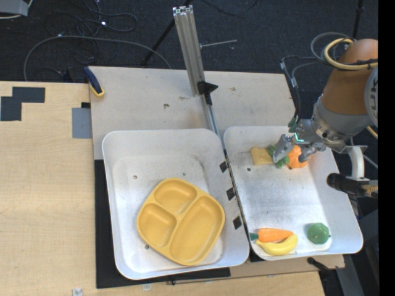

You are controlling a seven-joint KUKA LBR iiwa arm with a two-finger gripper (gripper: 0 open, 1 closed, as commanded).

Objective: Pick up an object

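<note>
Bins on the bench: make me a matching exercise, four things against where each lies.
Things:
1. yellow divided plate
2. green round fruit
3. banana
4. gripper

Places:
A. right bin, near right corner
B. left bin
C. right bin, far end, beside an orange toy
D. right bin, near edge, under the carrot

Pairs: 1-B, 2-A, 3-D, 4-C
</note>
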